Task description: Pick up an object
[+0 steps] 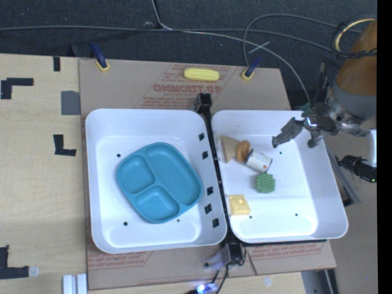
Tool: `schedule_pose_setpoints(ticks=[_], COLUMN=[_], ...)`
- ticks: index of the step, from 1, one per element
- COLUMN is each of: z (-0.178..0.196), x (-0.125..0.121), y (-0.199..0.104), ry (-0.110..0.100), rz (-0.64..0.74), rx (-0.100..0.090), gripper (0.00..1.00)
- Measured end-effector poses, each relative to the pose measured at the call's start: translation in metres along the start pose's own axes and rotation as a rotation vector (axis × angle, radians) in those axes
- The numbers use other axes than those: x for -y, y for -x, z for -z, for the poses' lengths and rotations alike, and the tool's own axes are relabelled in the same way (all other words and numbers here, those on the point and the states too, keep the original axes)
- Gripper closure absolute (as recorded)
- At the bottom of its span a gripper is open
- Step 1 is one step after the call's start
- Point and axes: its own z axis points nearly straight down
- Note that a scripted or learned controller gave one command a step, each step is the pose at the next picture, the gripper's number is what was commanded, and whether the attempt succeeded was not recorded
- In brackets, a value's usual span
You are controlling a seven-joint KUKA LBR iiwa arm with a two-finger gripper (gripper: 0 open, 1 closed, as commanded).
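**Around the bins: what lies on your surface**

You see a brown cardboard sheet (pixel 153 90) spread under both bins, red print across its upper part. Two blue-and-yellow clamps pin its top edge, one at the left (pixel 98 58) and one at the right (pixel 251 68). A yellow banana-shaped thing (pixel 201 74) rests on the cardboard just above the bins. The pale wooden surface (pixel 33 182) at your left bears black tape marks (pixel 60 146) and a grey patch (pixel 70 101). Thin cables (pixel 202 32) trail over the dark floor beyond.
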Motion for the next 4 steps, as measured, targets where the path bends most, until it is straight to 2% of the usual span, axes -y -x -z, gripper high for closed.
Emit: schedule_pose_setpoints(ticks=[3,4], z=[-0.143,-0.131], x=[0.019,0.018], y=[-0.021,-0.021], ry=[-0.005,-0.001], rz=[0.0,0.001], rx=[-0.001,-0.001], gripper=[0.0,1.0])
